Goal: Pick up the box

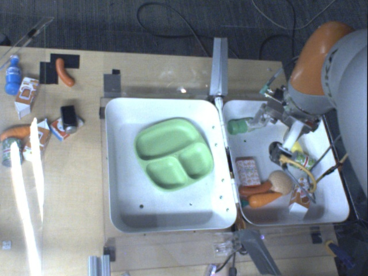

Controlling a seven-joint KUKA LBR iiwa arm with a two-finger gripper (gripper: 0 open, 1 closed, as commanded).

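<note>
The box [247, 171] is small and flat with a red-and-white patterned face. It lies in the right bin [333, 211] near that bin's left wall. My gripper [263, 115] hangs over the back of the right bin, above and to the right of the box and apart from it. It is close to a green bottle [236, 126]. Nothing shows in its grasp.
In the right bin, in front of the box, lie an orange carrot [264, 199], a sausage [255, 189], a tan egg-shaped thing [280, 181] and a small carton [300, 197]. The left bin [121, 200] holds a green divided plate [172, 153]. Loose items lie on the bench at far left.
</note>
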